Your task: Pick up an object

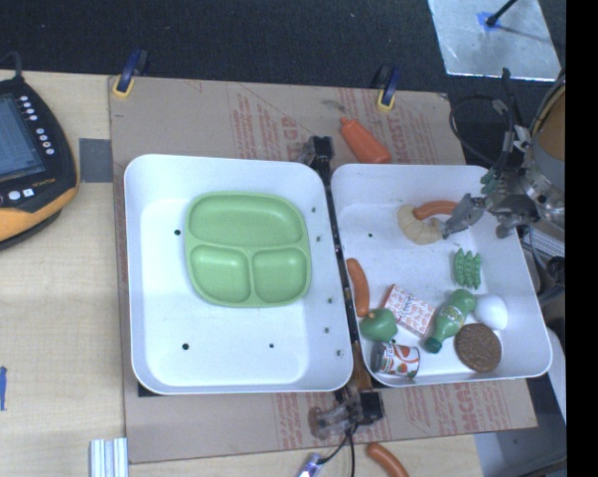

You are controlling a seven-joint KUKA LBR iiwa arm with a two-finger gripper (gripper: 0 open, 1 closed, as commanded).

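My gripper (484, 221) hovers over the upper right part of the right bin (373, 192), fingers spread and open with nothing between them. Just left of it lies a red sausage on a pale bun (426, 221). Below it sits a small green ridged piece (466, 266). Further down the bin hold a green bottle (447, 319), a white egg (492, 312), a brown round cookie (477, 347), a red-and-white packet (410, 309), a green pepper (378, 324), a can (395, 359) and an orange sausage (357, 284).
The left bin (160, 316) holds a green divided plate (247, 248). An orange carrot (364, 142) lies on the cardboard behind the right bin. A teach pendant (21, 167) rests at the far left. Another sausage (388, 457) lies at the front edge.
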